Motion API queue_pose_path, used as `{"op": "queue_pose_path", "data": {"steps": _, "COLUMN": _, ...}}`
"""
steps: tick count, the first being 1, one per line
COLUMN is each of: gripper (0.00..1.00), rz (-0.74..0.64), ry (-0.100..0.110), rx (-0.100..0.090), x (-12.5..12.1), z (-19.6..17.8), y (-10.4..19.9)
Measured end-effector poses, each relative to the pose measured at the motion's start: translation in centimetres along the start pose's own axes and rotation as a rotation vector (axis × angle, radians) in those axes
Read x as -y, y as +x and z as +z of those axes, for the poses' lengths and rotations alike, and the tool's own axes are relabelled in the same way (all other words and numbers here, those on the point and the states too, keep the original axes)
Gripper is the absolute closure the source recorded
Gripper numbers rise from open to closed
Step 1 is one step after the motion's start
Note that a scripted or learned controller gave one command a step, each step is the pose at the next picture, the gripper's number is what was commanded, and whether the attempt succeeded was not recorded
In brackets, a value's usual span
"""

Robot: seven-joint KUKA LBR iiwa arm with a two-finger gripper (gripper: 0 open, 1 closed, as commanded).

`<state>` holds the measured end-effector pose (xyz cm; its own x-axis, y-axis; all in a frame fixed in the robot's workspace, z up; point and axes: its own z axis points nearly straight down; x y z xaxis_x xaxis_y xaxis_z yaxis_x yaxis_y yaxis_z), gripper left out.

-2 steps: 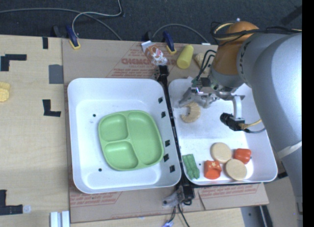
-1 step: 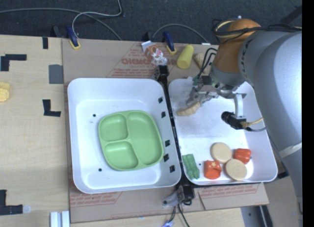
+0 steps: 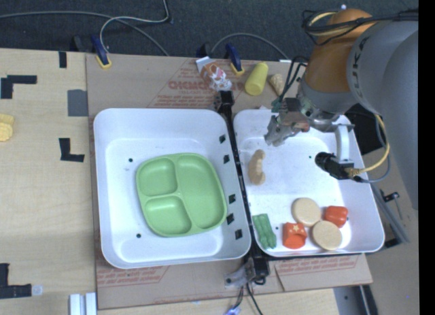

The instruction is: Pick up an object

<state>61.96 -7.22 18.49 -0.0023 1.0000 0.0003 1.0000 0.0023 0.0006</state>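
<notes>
1. Within the right bin point(image 3: 353, 171), near its left wall, lies a tan, peanut-shaped piece point(image 3: 257, 167); its long axis runs roughly from the far side of the bin toward the near side, with the upper end tilted slightly right.
2. Above the far part of the same bin hangs the claw point(image 3: 279, 133), pointing down and slightly left, just up and to the right of the tan piece and apart from it. Nothing is seen between its fingers; whether they are spread or closed cannot be told from this angle.
3. Count, right bin: one tan piece; one green oblong item point(image 3: 264, 230) at the near-left corner, long axis near to far; two round beige discs point(image 3: 306, 211), one beside the other along the near wall; two red-orange pieces point(image 3: 293, 235), one left of the discs and one to their right.
4. Count, left bin point(image 3: 109, 171): one green plate point(image 3: 181, 194) with three compartments, lying flat and turned slightly.
5. Count, outside the bins: one yellow cylinder point(image 3: 256, 79) and one small red-and-white item point(image 3: 214, 72) on the cardboard behind the bins; two blue clamps point(image 3: 102, 54) at the cardboard's far edge.
6. Surface: both white bins rest on a brown cardboard sheet point(image 3: 156, 82) over a pale wooden tabletop point(image 3: 41, 205) bearing black tape marks. Dark carpet point(image 3: 204, 1) with loose cables lies beyond.
</notes>
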Motion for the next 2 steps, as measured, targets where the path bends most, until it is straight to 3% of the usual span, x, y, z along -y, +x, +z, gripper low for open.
{"op": "queue_pose_path", "data": {"steps": 1, "gripper": 0.00, "rz": 0.000, "ry": 0.002, "rx": 0.000, "x": 0.1, "z": 0.1, "y": 0.0}}
{"op": "queue_pose_path", "data": {"steps": 2, "gripper": 0.00, "rz": 0.003, "ry": -0.003, "rx": 0.005, "x": 3.8, "z": 9.8, "y": -2.4}}
